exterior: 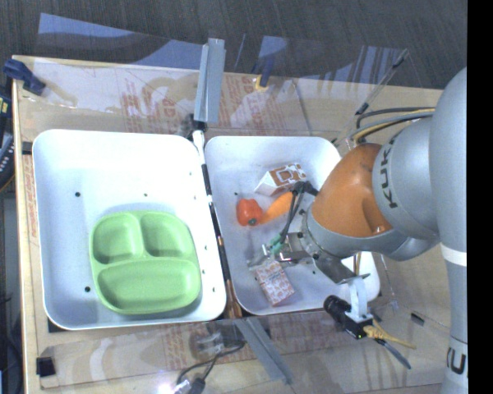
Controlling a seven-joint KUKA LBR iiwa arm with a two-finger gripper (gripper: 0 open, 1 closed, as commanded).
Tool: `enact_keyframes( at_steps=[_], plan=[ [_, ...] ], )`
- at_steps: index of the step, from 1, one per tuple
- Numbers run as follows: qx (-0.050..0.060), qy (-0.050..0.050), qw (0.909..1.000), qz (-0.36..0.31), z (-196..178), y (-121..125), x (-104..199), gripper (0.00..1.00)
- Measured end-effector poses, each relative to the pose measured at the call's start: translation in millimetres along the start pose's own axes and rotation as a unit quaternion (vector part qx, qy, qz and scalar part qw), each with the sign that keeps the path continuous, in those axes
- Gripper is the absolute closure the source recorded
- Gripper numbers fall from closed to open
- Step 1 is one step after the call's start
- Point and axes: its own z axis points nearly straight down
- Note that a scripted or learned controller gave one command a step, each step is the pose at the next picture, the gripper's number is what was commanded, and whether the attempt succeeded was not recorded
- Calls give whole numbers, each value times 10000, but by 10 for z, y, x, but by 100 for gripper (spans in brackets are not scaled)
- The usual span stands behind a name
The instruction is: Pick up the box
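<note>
The arm's gripper (273, 251) hangs low in the right bin (230, 158), just above the near end of it, and the small patterned box (274, 285) lies flat on the bin floor directly under and slightly nearer than the tool. Whether the fingers are spread or closed cannot be told from this slant (the metal parts overlap the box's far edge), and nothing shows the box between them.

The box looks like thin printed card: light, fairly stiff across its face, easy to crush at the corners, and likely to slide on the smooth white plastic. The sounder hold would be across its two long edges, near the middle.

Beside it, farther in, sit an orange-and-red toy vegetable (259, 210) and a second small carton (286, 175), close enough to be nudged. The left bin (57, 158) holds a green divided tray (145, 263). Both bins rest on a pale wooden bench (107, 89) over dark carpet.
</note>
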Motion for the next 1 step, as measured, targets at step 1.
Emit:
enact_keyframes(
  at_steps=[1],
  plan=[
    [-23, 3, 9976, 697, -1324, 428, 590, 100]
  ],
)
